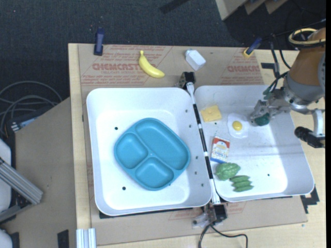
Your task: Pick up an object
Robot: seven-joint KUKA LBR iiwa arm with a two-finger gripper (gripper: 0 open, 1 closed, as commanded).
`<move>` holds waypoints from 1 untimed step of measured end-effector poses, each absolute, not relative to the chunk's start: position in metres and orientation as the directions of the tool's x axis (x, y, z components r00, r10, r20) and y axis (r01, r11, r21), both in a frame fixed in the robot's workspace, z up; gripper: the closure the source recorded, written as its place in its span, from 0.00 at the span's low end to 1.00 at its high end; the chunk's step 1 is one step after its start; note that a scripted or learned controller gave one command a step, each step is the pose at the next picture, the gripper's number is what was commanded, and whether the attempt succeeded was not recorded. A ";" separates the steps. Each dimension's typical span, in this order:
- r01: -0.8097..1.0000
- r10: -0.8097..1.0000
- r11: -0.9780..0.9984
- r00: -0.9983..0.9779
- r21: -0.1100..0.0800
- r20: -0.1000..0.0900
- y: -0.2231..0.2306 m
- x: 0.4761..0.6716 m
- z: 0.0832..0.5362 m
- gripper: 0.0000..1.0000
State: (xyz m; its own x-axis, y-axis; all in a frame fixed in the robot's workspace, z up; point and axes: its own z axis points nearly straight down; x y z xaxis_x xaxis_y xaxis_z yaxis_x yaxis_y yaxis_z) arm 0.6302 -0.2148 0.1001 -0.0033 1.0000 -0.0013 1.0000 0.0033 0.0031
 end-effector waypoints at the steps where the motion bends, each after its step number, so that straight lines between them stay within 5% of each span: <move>1: 1.000 1.000 0.003 -0.003 0.004 0.001 -0.124 0.668 0.129 1.00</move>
